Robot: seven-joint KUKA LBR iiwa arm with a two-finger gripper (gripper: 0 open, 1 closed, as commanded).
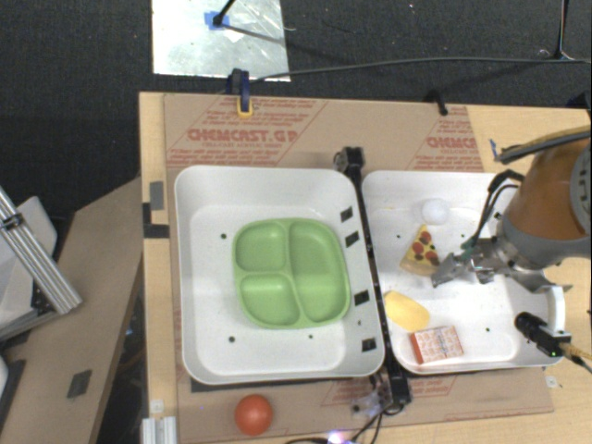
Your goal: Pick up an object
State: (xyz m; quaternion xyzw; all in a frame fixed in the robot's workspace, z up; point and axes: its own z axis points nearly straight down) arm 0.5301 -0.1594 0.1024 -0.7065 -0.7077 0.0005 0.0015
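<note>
The arm reaches in over the right bin, and its tool hangs just right of the pizza slice, low over the bin floor; whether it is spread or pressed together cannot be told (the tips blur into grey). No object is seen in its grip. A white ball lies just above the pizza slice, a yellow piece below it, and a red-and-white packet further below. Well left of the slice, the left bin holds a green divided plate. An orange ball sits on the worktop below that bin.
</note>
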